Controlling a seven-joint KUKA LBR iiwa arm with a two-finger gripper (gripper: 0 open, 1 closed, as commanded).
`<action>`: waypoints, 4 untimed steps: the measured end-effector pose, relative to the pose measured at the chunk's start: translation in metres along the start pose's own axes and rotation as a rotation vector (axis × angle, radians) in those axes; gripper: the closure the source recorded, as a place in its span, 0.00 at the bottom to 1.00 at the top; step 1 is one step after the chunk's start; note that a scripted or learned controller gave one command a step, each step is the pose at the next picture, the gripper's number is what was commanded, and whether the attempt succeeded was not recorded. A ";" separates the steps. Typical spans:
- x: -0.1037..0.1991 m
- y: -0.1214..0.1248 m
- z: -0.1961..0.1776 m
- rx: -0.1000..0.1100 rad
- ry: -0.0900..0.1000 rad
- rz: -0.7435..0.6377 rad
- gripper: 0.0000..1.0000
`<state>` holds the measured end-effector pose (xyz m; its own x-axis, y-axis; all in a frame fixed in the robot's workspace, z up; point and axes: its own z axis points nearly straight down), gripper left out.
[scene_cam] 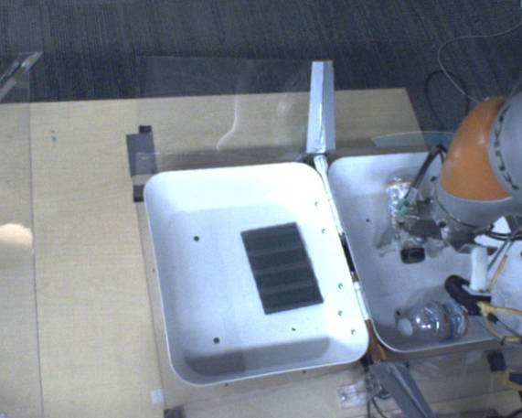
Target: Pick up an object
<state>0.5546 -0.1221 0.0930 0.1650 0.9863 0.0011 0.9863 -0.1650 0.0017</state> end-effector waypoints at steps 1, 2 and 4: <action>-0.030 -0.001 0.004 -0.010 0.000 -0.094 0.00; -0.028 0.001 -0.008 -0.015 0.001 -0.098 1.00; 0.031 0.044 -0.019 0.079 0.002 0.013 1.00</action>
<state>0.6028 -0.0989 0.1120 0.1783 0.9840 0.0030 0.9811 -0.1776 -0.0768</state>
